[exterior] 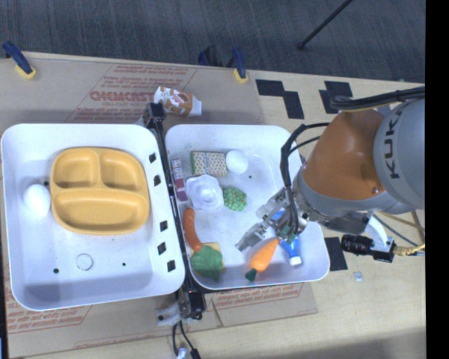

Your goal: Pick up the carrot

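orange plastic carrot with green top (263, 257) lying near-right in right white bin (314, 264) | metal two-finger end effector (263, 229) directly above, poised for descent | grip state: cannot tell

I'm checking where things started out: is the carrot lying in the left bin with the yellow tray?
No, the carrot lies in the right bin, near its front edge beside the gripper.
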